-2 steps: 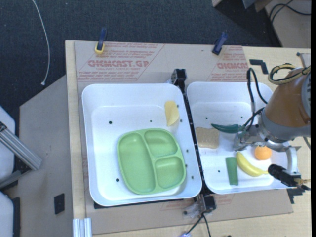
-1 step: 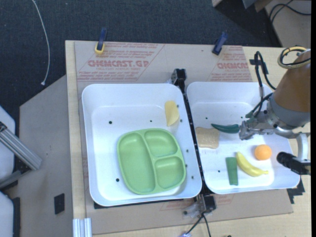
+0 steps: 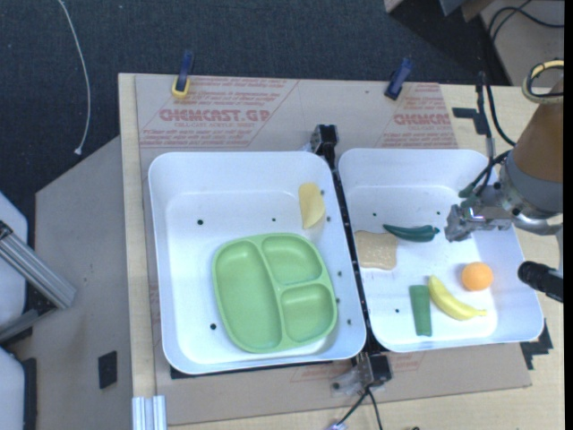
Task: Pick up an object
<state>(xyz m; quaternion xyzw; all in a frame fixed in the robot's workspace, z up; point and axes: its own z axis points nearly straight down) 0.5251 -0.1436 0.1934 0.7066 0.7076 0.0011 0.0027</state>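
Observation:
My gripper (image 3: 458,221) hangs over the right bin (image 3: 421,164), near its right wall, at the end of the grey arm with the orange band. Just left of it lies a dark green pepper (image 3: 412,232). A beige bread slice (image 3: 376,251) rests at the bin's left side. Toward the front right are an orange ball (image 3: 477,277), a yellow banana (image 3: 455,300) and a green stick (image 3: 420,309). Nothing shows held in the gripper.
The left bin (image 3: 179,186) holds a green divided plate (image 3: 273,290) and a pale yellow wedge (image 3: 311,205) by its right wall. A black clamp (image 3: 324,137) sits between the bins at the back. Cables run behind the arm at the right.

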